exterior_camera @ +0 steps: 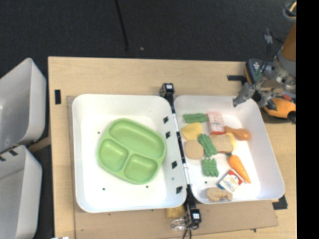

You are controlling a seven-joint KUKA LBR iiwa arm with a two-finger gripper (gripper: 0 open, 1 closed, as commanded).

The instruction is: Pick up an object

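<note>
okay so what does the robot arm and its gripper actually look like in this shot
The arm enters at the upper right with an orange band above a grey wrist. The gripper is grey metal with dark parts and thin dark cables around it, ending in slim grey fingers. Finer markings are too blurred to read.

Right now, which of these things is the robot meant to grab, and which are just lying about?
For the job: gripper; carrot; bread slice; pink packet; cookie; right bin.

Lying about: green tray; left bin.
</note>
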